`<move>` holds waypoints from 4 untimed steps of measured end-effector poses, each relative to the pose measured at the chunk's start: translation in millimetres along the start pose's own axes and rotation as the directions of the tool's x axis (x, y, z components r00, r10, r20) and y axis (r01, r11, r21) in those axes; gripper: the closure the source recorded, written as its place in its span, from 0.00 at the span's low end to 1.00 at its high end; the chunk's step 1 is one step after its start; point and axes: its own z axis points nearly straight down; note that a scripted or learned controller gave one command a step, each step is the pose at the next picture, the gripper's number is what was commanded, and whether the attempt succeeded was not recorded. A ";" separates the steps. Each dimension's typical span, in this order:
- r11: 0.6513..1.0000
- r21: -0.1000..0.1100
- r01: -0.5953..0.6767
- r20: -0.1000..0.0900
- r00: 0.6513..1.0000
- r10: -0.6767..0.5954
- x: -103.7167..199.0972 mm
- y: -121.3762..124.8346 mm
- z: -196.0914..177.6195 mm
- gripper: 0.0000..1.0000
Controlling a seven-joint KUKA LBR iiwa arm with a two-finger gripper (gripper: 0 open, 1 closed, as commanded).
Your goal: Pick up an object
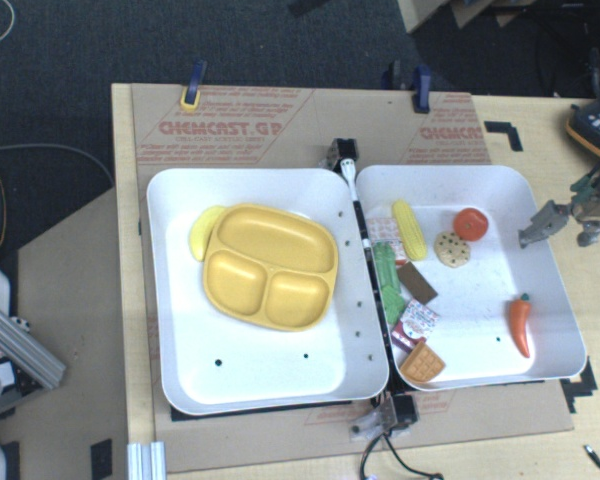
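1. Lying untouched in the right bin (pixel 540 363): corn (pixel 409 228), tomato (pixel 470 224), cookie (pixel 452 249), carrot (pixel 520 326). Nothing is picked yet.
2. Hovering at that bin's right rim, the gripper (pixel 558 223) holds nothing; whether it is spread or closed, I cannot tell.

yellow tray (pixel 270 266) in left bin (pixel 180 298)

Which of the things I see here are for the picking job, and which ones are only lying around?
For the job (pickable, in the right bin):
- corn
- tomato
- cookie
- carrot
- waffle
- green and brown wrappers
- gripper, at that bin's right rim

Just lying about:
- yellow divided tray in the left bin
- clamps on the board
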 end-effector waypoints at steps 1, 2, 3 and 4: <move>1.000 0.006 0.001 -0.003 1.000 -0.001 2.2 9.8 53.0 0.00; 1.000 0.007 -0.001 -0.003 1.000 0.001 -4.1 4.4 100.2 0.00; 1.000 0.007 0.000 -0.004 1.000 0.000 1.2 -0.1 144.6 0.00; 1.000 0.005 0.002 -0.007 1.000 -0.002 4.1 0.2 171.2 0.00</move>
